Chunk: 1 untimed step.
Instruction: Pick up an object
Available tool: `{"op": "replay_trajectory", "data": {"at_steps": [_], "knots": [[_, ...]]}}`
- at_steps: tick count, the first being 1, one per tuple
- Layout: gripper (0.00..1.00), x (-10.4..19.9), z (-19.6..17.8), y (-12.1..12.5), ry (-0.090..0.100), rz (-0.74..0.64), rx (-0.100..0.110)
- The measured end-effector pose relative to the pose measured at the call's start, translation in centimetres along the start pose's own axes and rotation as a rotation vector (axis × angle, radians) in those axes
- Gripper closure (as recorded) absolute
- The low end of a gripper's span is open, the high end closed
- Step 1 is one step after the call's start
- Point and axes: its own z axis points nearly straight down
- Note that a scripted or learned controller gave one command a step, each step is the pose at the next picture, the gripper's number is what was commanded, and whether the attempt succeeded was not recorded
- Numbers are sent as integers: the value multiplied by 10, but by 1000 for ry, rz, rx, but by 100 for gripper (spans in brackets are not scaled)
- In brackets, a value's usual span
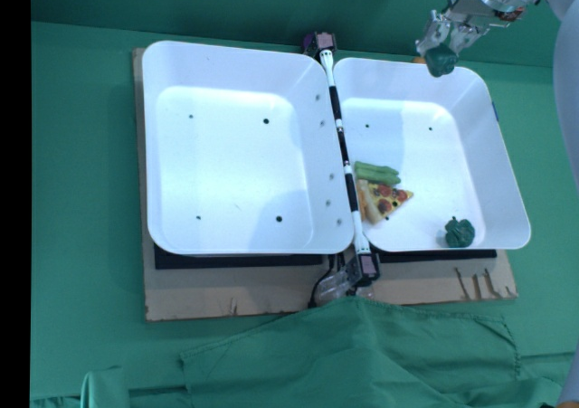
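**A dark green piece lifted over the right bin's far edge**

Our gripper (443,55) hangs above the far edge of the right bin (507,207), and we see its fingers clamped on a small dark green object (441,61), a rounded, lumpy piece held clear of the bin's floor. We judge the pick largely done; what remains is keeping it secure. Left in that bin are a green bean pod (376,171) and a pizza slice (380,200) by the near-left corner, and a green pepper (459,232) at the near edge. The left bin (163,126) sits alongside.
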Motion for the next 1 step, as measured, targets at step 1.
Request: {"op": "replay_trajectory", "data": {"at_steps": [1], "knots": [[100, -20, -4, -8, -1, 2, 5]]}}
